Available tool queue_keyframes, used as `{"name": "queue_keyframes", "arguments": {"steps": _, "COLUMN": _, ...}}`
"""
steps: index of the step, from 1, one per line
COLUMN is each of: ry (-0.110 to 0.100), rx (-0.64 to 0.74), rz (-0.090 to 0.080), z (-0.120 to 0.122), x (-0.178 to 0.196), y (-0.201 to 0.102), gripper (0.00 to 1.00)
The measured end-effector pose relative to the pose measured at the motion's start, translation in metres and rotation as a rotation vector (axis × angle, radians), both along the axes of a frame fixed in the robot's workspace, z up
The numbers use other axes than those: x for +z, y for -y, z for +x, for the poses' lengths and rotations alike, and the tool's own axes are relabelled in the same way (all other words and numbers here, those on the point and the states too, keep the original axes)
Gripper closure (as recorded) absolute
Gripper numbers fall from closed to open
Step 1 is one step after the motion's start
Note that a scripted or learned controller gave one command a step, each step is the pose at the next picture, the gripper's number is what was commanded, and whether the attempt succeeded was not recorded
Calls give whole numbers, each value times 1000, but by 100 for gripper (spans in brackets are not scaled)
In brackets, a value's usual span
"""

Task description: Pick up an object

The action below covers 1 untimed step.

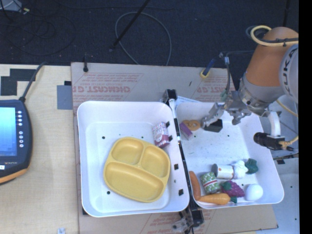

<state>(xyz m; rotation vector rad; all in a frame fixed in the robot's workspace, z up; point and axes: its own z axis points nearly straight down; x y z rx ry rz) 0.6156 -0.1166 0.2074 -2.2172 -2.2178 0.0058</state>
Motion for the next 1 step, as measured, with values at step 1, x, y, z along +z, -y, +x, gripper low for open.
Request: {"name": "queue_keyframes", "arguments": {"steps": 1, "ry": -9, "rx": -1, "rz": 0, "z": 25, "x": -118, "y": 24, "gripper": 0}}
